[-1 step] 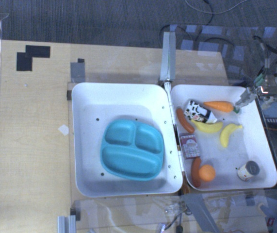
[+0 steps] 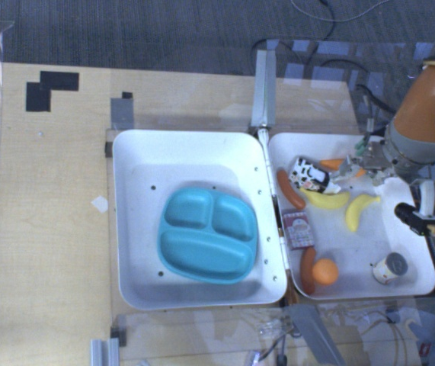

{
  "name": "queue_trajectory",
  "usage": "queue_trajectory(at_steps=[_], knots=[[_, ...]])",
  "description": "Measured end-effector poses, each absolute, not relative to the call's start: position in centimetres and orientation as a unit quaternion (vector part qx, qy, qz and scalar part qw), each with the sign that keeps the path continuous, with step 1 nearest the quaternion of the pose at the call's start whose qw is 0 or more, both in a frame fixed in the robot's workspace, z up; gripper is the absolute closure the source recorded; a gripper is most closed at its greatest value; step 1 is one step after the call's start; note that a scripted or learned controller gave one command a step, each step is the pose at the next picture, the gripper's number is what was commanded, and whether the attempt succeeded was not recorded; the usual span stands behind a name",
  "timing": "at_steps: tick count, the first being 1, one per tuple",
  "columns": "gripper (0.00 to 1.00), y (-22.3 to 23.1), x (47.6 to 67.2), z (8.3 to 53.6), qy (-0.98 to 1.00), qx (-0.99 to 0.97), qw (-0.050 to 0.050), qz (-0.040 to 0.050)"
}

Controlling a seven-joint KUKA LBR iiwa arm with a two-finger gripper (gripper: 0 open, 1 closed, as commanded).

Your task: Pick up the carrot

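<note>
The carrot (image 2: pixel 331 164) lies in the upper part of the right bin (image 2: pixel 411 287), a short orange taper with its long axis running roughly from nine to three o'clock, its right end meeting the gripper (image 2: pixel 360 166). It therefore sits at about nine o'clock from the gripper, touching or nearly so; whether the fingers are spread around it or pressed together cannot be told, since the metal parts blur into one another there. Just at the carrot's eight o'clock is a black-and-white cow-patterned toy (image 2: pixel 308 175), and at six o'clock a smooth yellow banana (image 2: pixel 326 200), with a second banana (image 2: pixel 359 210) at about five o'clock. Further out are a glossy reddish sausage (image 2: pixel 290 190), a small flat packet (image 2: pixel 299 229), a round orange (image 2: pixel 324 271) against a brown oblong piece (image 2: pixel 307 268), and a pale cup (image 2: pixel 390 268). The left bin (image 2: pixel 137 166) holds a matte blue divided plate (image 2: pixel 208 235).
</note>
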State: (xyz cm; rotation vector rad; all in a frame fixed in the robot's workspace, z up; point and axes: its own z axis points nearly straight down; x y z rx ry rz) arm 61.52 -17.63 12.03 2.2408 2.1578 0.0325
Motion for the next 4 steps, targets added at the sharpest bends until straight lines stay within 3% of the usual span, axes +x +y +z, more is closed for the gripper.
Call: queue_trajectory(at_steps=[1, 2, 3, 4], knots=[[0.00, -14.3, 62.6, 8.8, 0.550, 0.835, 0.003, 0.0027], [1.00, -14.1, 62.8, 10.1, 0.554, 0.833, 0.005, 0.0052], [1.00, -11.2, 63.4, 8.7, 0.620, 0.785, 0.003, 0.0016], [1.00, -7.0, 67.0, 20.3, 0.717, 0.697, 0.003, 0.0025]])
